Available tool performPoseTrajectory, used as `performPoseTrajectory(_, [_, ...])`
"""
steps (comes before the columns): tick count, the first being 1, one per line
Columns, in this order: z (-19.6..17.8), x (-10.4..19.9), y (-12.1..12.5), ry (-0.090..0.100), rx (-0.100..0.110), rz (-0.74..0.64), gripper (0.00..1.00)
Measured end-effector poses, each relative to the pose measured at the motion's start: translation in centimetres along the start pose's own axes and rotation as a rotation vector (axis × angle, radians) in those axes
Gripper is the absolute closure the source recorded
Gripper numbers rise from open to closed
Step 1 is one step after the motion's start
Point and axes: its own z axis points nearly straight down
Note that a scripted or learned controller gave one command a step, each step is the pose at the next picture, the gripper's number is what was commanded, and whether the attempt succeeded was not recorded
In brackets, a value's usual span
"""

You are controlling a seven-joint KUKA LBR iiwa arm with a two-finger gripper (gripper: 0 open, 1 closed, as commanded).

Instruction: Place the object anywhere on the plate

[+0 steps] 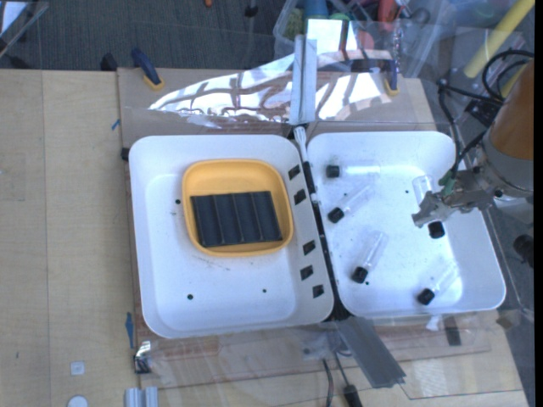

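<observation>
On the table (59, 227) sit two white bins side by side. The left bin (161, 295) holds a yellow plate (193, 181) near its middle, and a dark ribbed block (236, 219) lies flat on the plate, covering most of its floor. The right bin (475, 270) holds several clear vials with black caps, scattered and mostly well apart: one (352, 170) lies near the far edge, one (348, 203) lies tilted near the divider, one (369, 257) lies near the middle, and one (437, 285) lies near the front right corner. A fifth vial (422, 186) stands or leans just beside the pincer, with a black cap (436, 230) showing just below the pincer's tip; whether that cap belongs to this vial cannot be told. The arm (509, 134) reaches in from the right, and the pincer (434, 206) sits low over the right part of the right bin, pointing toward the divider. Whether the pincer is released or clenched cannot be told, nor whether anything is caught in it. All the vials are in the right bin, well apart from the plate. Crumpled foil (254, 96) lies behind the bins, and a clear box of coloured toys (365, 7) stands beyond it.
</observation>
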Motion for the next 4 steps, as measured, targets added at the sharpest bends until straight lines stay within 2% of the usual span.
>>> performPoseTrajectory(1, [2.1, -0.7, 1.6, 0.002, 0.002, -0.214, 1.0])
performPoseTrajectory(2, [1.0, 1.0, 3.7, -0.001, -0.003, -0.484, 1.0])
performPoseTrajectory(3, [1.1, 3.1, 4.6, -0.001, -0.003, -0.7, 1.0])
performPoseTrajectory(4, [1.7, 3.2, 8.0, -0.002, -0.004, -0.96, 1.0])
